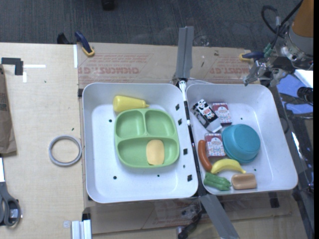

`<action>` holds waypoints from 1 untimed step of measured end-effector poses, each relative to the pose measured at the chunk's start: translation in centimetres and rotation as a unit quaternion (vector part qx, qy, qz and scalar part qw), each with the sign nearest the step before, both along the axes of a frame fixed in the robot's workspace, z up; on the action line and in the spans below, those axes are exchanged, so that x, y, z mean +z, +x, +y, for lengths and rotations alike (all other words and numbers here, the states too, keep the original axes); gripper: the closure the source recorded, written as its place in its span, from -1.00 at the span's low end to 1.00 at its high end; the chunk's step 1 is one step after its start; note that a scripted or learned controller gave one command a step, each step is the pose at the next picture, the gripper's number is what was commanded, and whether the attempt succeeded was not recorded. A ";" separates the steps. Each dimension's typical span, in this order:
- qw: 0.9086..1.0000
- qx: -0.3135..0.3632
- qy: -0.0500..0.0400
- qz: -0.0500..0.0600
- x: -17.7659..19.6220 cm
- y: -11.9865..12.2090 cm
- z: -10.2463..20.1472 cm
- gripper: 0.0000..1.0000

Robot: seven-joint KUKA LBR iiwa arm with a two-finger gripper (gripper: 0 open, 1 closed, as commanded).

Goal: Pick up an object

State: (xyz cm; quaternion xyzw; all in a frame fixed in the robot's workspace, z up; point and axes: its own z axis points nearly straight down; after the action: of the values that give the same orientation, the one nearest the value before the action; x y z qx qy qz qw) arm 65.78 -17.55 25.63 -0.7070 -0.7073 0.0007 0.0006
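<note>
Your gripper (pixel 256 72) hangs over the back rim of the right bin (pixel 279 133), above the bench, and its fingers look spread with nothing between them, though they are small and hard to read. Below it, the right bin holds a blue bowl (pixel 241 142), a banana (pixel 228 167), a hot dog (pixel 203 155) and small cartons. The left bin (pixel 94 148) holds a green divided plate (pixel 146 136).

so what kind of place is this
Likely a robot lab bench for pick-up trials: two white bins hold toy food like a banana, with the arm's gripper beside them.
</note>
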 end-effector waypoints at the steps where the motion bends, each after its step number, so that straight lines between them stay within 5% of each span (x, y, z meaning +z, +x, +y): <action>1: 1.000 -0.001 0.000 0.000 -9.3 -0.5 1.9 -1.00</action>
State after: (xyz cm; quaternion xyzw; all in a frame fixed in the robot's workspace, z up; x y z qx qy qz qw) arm 65.31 -15.65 16.38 -0.7080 -0.7062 0.0011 0.0004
